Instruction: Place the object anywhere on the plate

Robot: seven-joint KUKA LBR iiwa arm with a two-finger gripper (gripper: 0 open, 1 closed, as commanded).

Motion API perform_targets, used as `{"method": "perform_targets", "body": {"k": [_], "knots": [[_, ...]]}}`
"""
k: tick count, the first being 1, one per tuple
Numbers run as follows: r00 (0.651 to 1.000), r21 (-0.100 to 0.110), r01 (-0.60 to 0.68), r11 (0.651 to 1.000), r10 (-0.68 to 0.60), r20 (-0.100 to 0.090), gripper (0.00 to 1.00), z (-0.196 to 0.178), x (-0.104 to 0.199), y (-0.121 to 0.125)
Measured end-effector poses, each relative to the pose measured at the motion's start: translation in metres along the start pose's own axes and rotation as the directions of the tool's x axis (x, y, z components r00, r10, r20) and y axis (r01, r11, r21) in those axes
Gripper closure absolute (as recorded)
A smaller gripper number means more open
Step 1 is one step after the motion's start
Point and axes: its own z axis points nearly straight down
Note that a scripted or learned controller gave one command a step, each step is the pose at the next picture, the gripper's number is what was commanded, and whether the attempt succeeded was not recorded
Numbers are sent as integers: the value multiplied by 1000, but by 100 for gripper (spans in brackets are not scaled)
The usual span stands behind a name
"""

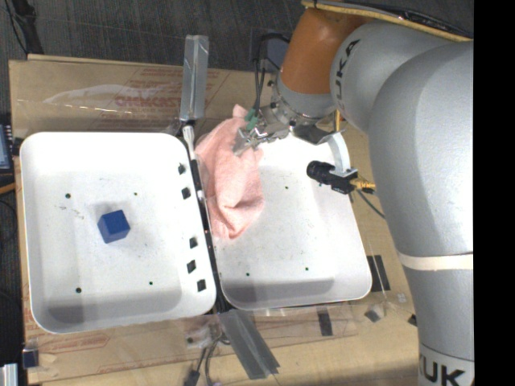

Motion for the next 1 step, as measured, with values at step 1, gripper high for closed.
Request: {"method": "perform_targets", "body": {"k": [1], "knots": [[1000, 0, 7, 1000, -7, 0, 100, -39, 1, 0]]}}
